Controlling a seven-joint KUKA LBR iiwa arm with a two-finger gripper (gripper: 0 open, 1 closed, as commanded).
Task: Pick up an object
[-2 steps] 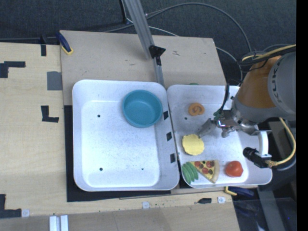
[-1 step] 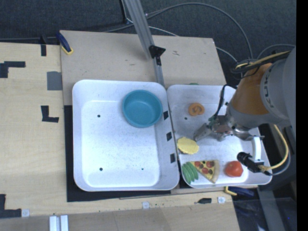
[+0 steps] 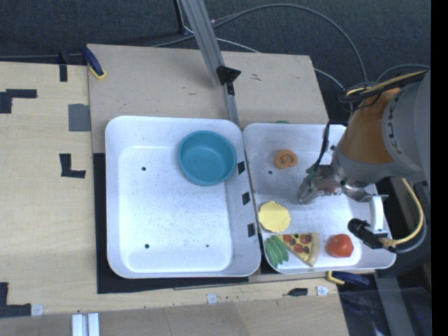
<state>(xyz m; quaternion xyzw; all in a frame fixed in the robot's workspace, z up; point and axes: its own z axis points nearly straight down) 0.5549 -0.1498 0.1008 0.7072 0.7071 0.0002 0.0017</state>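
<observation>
Seen from above, the robot's hand hovers low in the right bin, right of centre. Whether it is apart or together cannot be told. The nearest object, seemingly a yellow disc, lies just below-left of it.

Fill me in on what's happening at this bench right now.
The arm reaches in from the right, and its gripper is low over the floor of the right bin. It holds nothing. A yellow piece lies just below-left of it and an orange ring just above-left. A pizza slice, a green piece and a red tomato sit along the near edge. The left bin holds a blue bowl.
</observation>
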